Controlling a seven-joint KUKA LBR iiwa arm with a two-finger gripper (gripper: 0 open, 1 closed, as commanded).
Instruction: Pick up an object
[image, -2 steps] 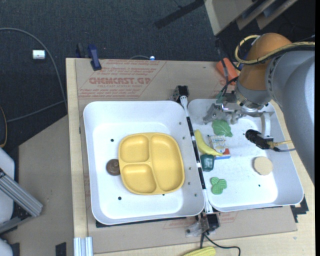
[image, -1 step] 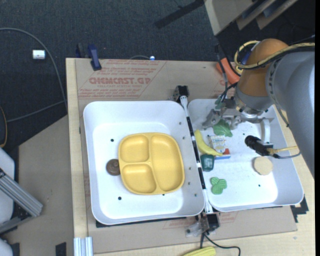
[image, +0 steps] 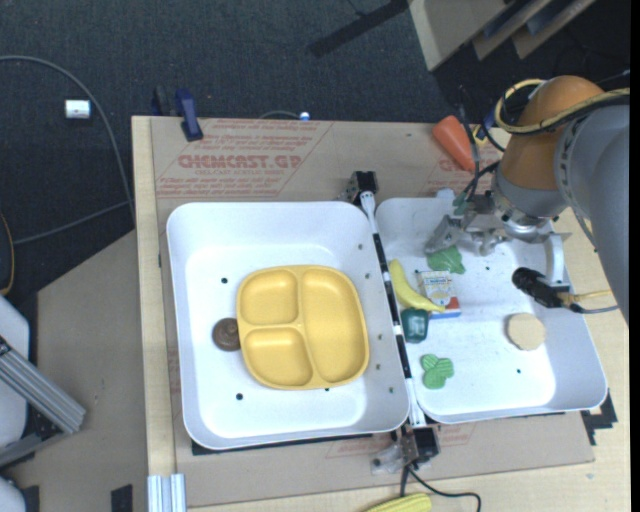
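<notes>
Gripper (image: 478, 232) over right bin (image: 570, 375) (finger state indeterminate).
Glossy yellow three-compartment tray (image: 300, 326) in left bin (image: 200, 240); smooth banana (image: 404, 289) at tray's 3 o'clock.

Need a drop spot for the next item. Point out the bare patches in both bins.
Left white bin: bare floor along the far wall and near wall, around the yellow divided plate. Right white bin: bare near-right corner past the tan round piece. Crowded: beside the yellow banana and under the gripper.
</notes>
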